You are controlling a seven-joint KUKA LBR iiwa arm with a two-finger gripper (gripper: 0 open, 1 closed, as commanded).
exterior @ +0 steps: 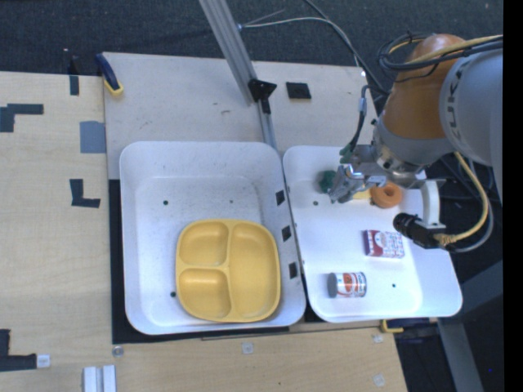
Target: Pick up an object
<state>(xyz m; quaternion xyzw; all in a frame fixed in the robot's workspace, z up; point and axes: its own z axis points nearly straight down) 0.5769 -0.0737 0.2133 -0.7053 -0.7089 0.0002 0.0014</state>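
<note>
My gripper (350, 183) is low over the far part of the right bin (425, 296). A small dark green object (328, 180) lies right beside it on its left, touching or nearly touching. An orange ring-shaped piece (386, 194) sits just to the gripper's right. Nearer the front lie a red and white packet (383, 243) and a small can (348, 284) on its side, with a red and white label. The wrist and arm (425, 104) hide the bin's far right corner.
The left bin (147, 186) holds a yellow divided plate (228, 269) in its near half. A metal post (233, 39) slants across the bench behind the bins. Cables loop around the arm at the right.
</note>
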